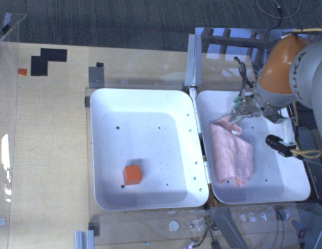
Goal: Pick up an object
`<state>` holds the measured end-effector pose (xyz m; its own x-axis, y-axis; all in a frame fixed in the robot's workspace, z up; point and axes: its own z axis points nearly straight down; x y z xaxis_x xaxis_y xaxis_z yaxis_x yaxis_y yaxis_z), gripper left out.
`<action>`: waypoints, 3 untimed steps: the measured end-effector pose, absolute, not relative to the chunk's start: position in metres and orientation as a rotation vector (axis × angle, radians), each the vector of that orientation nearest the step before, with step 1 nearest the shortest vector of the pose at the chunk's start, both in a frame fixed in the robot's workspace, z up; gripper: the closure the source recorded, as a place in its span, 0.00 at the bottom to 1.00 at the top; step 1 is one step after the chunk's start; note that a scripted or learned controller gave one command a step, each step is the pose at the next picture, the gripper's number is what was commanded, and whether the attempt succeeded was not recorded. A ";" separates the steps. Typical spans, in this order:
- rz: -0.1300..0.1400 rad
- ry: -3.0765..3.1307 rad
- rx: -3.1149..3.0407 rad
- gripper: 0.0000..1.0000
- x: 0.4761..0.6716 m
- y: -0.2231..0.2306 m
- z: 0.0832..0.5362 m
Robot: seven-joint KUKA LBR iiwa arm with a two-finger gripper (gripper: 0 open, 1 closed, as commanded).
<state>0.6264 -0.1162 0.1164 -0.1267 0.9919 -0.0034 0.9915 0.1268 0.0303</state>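
Observation:
A pink cloth [231,152] lies crumpled in the right bin [285,183], along its left side. My gripper [237,119] hangs low over the cloth's upper end, right at its top edge. Whether it touches or pinches the cloth I cannot make out. An orange cube [132,175] rests in the left bin [150,105], towards its front left.
A metal divider [198,139] runs between the two bins. The grey arm with its orange band [278,66] comes in from the upper right over the right bin's far corner. Black patches [47,60] and a small orange mark [22,72] sit on the bench at far left.

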 end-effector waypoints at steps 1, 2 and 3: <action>0.014 2.346 2.071 1.00 0.630 -0.106 0.092; 0.012 2.347 2.073 0.00 0.630 -0.106 0.090; 0.022 2.348 2.064 1.00 0.632 -0.104 0.103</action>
<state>0.6323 -0.1037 0.1035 -0.1281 0.9918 -0.0025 0.9915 0.1282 0.0208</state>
